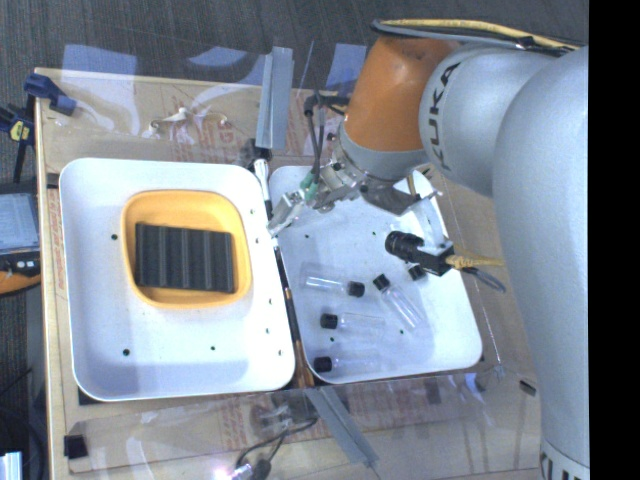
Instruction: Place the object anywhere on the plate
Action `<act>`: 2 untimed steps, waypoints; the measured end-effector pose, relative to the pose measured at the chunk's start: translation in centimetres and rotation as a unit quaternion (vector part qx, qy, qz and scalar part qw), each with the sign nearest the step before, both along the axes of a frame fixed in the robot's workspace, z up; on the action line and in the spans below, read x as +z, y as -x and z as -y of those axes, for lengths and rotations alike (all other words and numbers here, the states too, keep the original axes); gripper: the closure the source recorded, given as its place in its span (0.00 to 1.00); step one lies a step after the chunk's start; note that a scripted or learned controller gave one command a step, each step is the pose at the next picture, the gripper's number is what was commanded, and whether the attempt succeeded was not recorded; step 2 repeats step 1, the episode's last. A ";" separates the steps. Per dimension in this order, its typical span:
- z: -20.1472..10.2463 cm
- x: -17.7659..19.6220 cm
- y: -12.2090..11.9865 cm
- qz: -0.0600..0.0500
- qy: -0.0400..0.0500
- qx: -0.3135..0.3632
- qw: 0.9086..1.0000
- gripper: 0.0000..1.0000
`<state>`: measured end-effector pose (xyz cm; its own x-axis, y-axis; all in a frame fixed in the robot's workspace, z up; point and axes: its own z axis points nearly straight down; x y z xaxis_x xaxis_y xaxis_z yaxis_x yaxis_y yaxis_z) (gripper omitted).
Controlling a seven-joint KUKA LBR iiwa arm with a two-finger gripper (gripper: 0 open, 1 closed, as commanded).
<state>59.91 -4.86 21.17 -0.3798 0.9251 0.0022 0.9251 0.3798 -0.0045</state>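
Small black caps (328,320) and clear plastic tubes (365,321) lie scattered in the right white bin (452,340), at about five o'clock from the tool (298,206) and apart from it. The rounded yellow plate (185,208) sits in the left white bin (95,298), at eight o'clock from the tool. Whether the tool is clenched or released cannot be told.

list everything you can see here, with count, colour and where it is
left bin: one, white, bench's left
plate: one, yellow, in left bin
ribbed pad: one, dark grey, on plate
right bin: one, white, beside left bin
tubes: about three, clear, in right bin
caps: four, black, among the tubes
arm: one, grey with orange band, from the right
gripper: one, metal, over right bin's upper left corner
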 end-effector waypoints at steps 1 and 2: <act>-2.0 -2.0 -1.6 0.000 -0.001 0.137 0.991 0.00; -2.0 -2.0 -1.6 0.000 -0.001 0.137 0.991 0.00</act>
